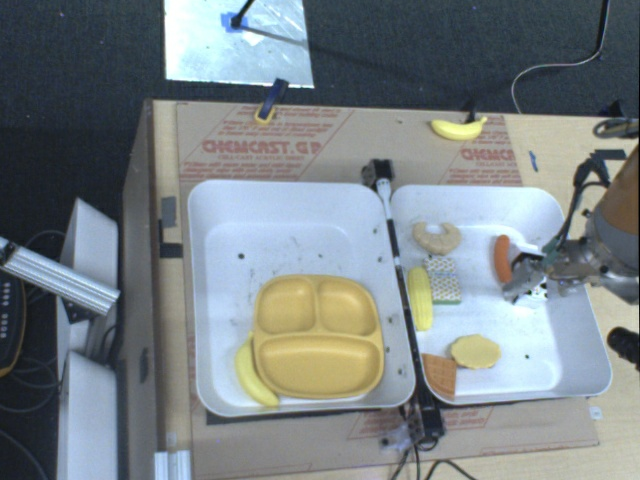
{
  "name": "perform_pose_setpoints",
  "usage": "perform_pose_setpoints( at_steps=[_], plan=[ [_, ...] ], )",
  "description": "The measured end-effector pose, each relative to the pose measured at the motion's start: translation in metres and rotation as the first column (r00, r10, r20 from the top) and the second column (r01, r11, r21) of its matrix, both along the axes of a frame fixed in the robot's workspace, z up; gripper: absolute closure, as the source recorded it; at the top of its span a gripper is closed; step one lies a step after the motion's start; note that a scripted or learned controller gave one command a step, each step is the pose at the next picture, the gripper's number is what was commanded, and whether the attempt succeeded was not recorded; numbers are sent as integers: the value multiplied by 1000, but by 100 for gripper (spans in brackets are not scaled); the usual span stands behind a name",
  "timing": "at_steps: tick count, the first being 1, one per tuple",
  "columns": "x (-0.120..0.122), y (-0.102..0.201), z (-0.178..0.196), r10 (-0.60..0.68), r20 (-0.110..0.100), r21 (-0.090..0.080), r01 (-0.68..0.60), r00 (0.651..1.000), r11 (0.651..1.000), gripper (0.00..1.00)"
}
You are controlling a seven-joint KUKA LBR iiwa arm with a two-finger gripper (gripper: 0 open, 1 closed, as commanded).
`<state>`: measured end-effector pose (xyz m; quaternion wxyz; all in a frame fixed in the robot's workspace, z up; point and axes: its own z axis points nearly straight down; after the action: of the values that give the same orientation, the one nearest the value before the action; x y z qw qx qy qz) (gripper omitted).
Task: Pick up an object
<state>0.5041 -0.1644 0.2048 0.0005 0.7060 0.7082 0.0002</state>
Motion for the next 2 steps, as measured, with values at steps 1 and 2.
perform_pose_setpoints(
  at_steps=[1, 2],
  plan=[
    [72, -42, 20, 1, 3, -2, -1, 1000, 1000, 0],
    [165, -41, 17, 2, 2, 0, -2, 1000, 1000, 0]
  ],
)
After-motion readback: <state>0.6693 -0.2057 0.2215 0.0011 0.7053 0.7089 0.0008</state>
